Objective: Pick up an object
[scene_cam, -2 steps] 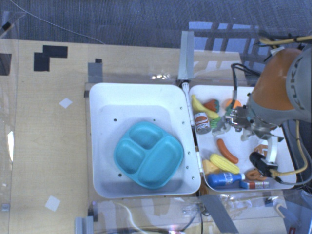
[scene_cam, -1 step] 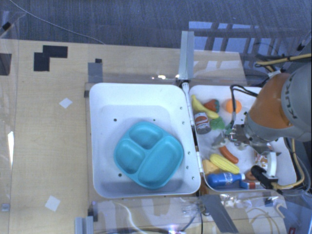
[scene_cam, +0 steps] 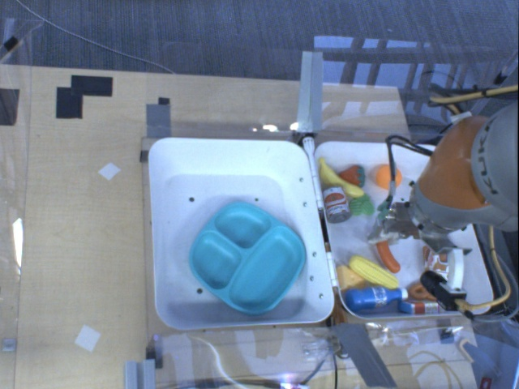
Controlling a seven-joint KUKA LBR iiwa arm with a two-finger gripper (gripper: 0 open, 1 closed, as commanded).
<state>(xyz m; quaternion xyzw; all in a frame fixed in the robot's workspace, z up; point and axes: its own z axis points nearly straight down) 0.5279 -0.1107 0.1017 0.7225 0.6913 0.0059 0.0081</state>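
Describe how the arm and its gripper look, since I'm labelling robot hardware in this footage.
The arm is bulky and rounded, light grey with a broad orange band above the wrist. A thin black cable loops along the orange section toward the wrist. The gripper is a small assembly of grey metal with dark parts, over the right bin.

The arm (scene_cam: 478, 164) was grey with a broad orange band above its wrist; black cables looped alongside it.
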